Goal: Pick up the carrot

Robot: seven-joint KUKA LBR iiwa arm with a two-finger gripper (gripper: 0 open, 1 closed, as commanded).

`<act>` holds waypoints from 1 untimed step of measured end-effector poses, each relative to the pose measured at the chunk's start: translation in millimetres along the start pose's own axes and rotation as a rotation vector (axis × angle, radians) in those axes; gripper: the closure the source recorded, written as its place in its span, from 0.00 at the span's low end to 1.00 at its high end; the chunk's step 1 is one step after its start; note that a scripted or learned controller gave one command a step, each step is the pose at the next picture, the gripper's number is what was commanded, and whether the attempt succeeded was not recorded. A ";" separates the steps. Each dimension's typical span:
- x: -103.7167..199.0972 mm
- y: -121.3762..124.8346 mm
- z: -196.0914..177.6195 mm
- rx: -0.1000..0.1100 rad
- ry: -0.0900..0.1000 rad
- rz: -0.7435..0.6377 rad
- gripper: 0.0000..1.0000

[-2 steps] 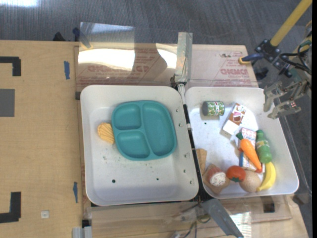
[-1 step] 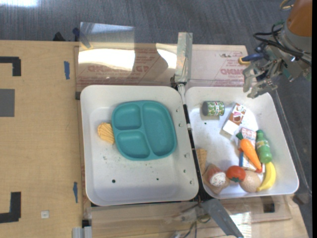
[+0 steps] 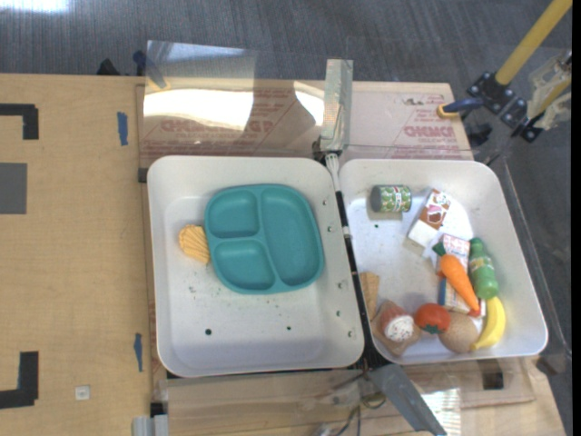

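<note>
left bin (image 3: 172,334): teal divided plate (image 3: 264,238) mid-bin, tan shell-shaped piece (image 3: 193,242) touching its left edge | right bin (image 3: 517,243): green can (image 3: 390,199) near the back edge — carrot (image 3: 458,284) lying aslant by the right wall, green top toward the back, among a banana (image 3: 493,325), tomato (image 3: 432,316) and cartons | gripper: cannot tell
</note>
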State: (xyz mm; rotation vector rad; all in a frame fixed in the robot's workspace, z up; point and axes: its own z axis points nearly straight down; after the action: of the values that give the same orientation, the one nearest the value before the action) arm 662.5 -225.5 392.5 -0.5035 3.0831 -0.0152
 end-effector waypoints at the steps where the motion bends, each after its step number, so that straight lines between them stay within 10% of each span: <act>1: -20.2 53.3 93.3 -0.017 0.012 -0.187 1.00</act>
State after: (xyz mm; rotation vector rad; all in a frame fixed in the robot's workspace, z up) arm 666.5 -169.2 298.9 -0.7937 3.0379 0.0058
